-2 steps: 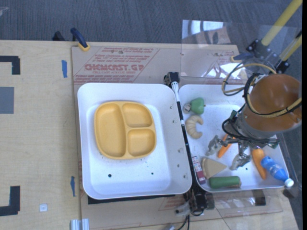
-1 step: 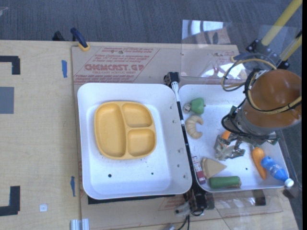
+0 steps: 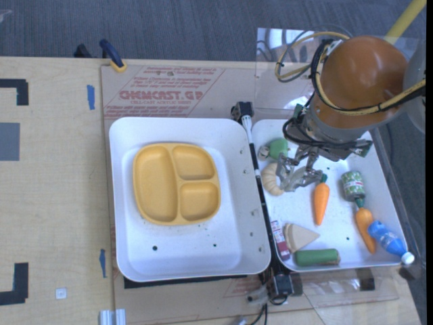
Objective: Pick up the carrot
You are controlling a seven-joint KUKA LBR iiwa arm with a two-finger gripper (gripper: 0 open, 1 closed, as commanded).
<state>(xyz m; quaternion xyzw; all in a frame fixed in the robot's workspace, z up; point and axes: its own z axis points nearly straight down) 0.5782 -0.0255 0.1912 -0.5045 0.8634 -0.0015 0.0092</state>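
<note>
Fixed above the bench (image 3: 47,181), looking down at a slant on both white bins: left bin (image 3: 128,249) near centre, right bin (image 3: 385,175) toward three o'clock, arm (image 3: 362,80) entering around two o'clock.

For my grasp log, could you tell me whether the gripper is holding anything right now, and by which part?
Nothing is held. The gripper hangs over the right bin, with the carrot lying apart, just to its lower right, untouched.

A bulbous orange-brown arm housing (image 3: 362,78), looped with yellow and black cables (image 3: 318,49), sits on a grey wrist collar (image 3: 331,135), beneath which hangs a small silver metal two-finger gripper (image 3: 299,175).
</note>
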